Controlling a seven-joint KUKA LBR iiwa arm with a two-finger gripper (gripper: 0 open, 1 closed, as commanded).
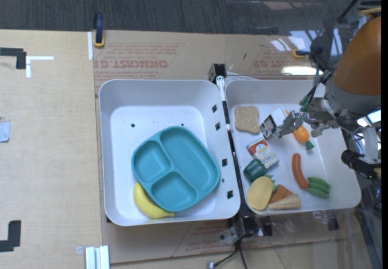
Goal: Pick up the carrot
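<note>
The carrot point(278, 192) lies at the near side of the right bin point(339, 198), between a yellow mango point(259, 192) and a bread wedge point(287, 202). Farther back hangs the tool point(291, 125); whether it is clenched cannot be told.

grey arm point(357, 74) reaches leftward, gripper point(295, 123) low, wrist bent.

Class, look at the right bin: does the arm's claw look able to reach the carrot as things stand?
Probably yes. The carrot lies uncovered in the right bin, right beside the claw, with nothing on top of it; the sausage lies apart, nearer the front.
</note>
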